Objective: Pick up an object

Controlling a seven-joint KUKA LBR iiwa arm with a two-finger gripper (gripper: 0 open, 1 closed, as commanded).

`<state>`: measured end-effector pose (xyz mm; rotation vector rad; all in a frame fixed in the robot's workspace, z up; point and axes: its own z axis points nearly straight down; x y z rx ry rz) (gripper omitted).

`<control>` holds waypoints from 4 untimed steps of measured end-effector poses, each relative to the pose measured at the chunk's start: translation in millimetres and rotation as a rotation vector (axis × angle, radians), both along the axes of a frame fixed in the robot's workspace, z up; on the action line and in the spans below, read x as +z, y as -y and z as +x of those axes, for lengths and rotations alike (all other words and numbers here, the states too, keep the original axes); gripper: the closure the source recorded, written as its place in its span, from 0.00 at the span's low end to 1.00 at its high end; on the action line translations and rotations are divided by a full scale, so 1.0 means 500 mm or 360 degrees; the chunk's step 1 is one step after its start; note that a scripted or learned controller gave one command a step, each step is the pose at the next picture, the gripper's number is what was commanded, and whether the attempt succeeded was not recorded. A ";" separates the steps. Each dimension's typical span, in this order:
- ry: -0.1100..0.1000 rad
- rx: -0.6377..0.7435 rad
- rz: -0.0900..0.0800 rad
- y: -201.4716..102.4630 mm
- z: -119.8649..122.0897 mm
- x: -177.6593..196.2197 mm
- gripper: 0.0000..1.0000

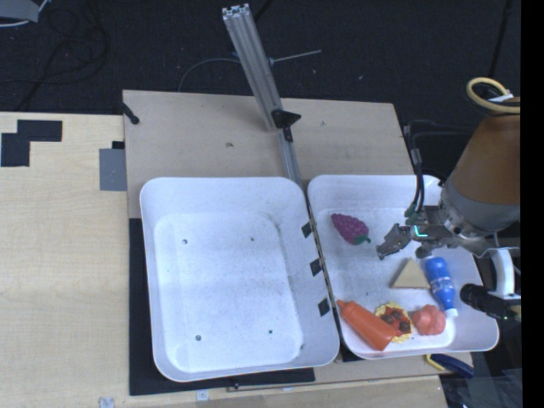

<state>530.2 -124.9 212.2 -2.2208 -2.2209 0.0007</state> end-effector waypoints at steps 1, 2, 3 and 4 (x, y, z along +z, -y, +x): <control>0.0000 0.0000 0.0000 0.000 0.000 0.000 0.00; -0.0008 0.0001 0.0001 -0.001 -0.001 -0.127 0.00; -0.0006 0.0001 0.0001 -0.002 -0.004 -0.232 0.00; 0.0000 -0.0003 -0.0001 0.001 -0.002 -0.208 1.00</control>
